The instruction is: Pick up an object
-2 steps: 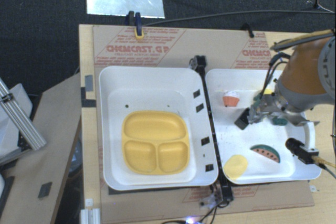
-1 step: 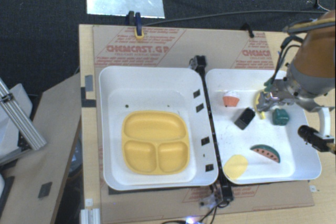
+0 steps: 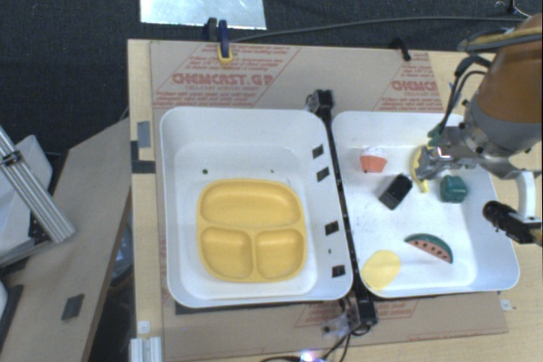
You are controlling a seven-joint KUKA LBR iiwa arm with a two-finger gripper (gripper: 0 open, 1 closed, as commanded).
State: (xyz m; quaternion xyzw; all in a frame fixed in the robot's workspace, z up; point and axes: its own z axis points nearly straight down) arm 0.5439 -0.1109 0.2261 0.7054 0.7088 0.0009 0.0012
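In the right bin [image 3: 488, 267] lie several small items: an orange-red piece [image 3: 373, 162], a black block [image 3: 394, 191], a teal object [image 3: 453, 188], a watermelon slice [image 3: 429, 247] and a flat yellow disc [image 3: 382, 268]. My gripper [image 3: 429, 161] hangs low over the bin's upper right part, between the black block and the teal object. A small yellow item [image 3: 417, 168] sits right at its tip; whether it is gripped is unclear.
The left bin [image 3: 182, 182] holds a yellow divided plate [image 3: 251, 229]. A black divider with clips [image 3: 333, 191] runs between the bins. The grey arm [image 3: 509, 97] comes in from the right above the right bin's far corner.
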